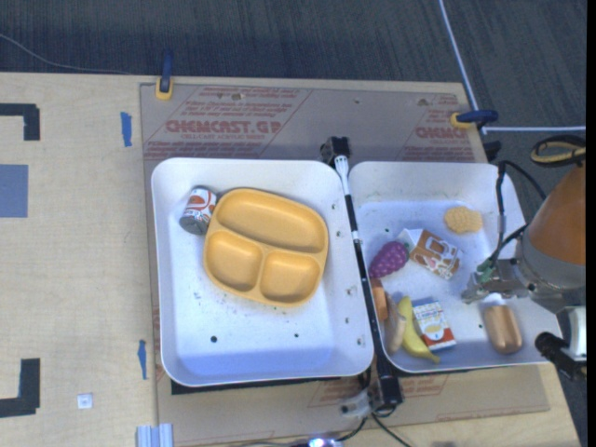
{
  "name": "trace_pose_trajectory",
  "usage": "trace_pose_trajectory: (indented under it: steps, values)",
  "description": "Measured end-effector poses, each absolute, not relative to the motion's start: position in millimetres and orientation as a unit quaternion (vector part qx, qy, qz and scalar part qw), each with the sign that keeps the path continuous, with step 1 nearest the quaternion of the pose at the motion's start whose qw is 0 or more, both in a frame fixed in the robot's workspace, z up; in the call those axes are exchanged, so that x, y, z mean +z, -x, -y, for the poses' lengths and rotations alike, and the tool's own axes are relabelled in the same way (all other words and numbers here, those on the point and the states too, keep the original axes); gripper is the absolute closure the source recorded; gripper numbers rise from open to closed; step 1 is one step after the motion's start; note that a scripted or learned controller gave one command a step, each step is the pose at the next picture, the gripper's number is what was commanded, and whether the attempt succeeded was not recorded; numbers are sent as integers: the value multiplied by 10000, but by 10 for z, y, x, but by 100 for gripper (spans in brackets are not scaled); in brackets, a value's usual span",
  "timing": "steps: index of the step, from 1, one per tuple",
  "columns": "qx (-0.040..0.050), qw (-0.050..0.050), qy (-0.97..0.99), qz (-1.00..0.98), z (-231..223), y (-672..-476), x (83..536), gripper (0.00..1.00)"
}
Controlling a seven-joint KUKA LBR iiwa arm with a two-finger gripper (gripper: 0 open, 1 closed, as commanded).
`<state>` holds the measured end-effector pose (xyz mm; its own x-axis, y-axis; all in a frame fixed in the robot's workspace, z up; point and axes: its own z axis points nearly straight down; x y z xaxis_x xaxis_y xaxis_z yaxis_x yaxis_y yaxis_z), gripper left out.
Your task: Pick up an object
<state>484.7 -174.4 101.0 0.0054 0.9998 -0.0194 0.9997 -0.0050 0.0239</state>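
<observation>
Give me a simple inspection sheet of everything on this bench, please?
Surface: two white bins, left bin and right bin, on a printed board.
Job's things: banana, purple grapes, hot dog, cookie, two snack packets, carrot.
Clutter: yellow divided tray, small can.
End effector: over right bin; fingers unclear.
Cables: black cable, white cable.
Surroundings: dark carpet.

right bin (372, 186) objects: purple grapes (388, 259) centre-left; snack packet (435, 253) at its 3 o'clock; round cracker (463, 220) at 1 o'clock; banana (413, 332), small carton (432, 322), hot dog (503, 329) along 6 o'clock edge.
</observation>
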Motion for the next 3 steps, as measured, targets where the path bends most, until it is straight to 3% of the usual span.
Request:
trace_pose_trajectory:
  steps: [1, 2, 3]
  values:
    - [7, 0, -7064, -7078, 969, -5219, 1122, 100]
    - [1, 1, -7070, -7072, 980, -5216, 1120, 0]
    - [40, 48, -7068, -7074, 944, -5005, 901, 0]
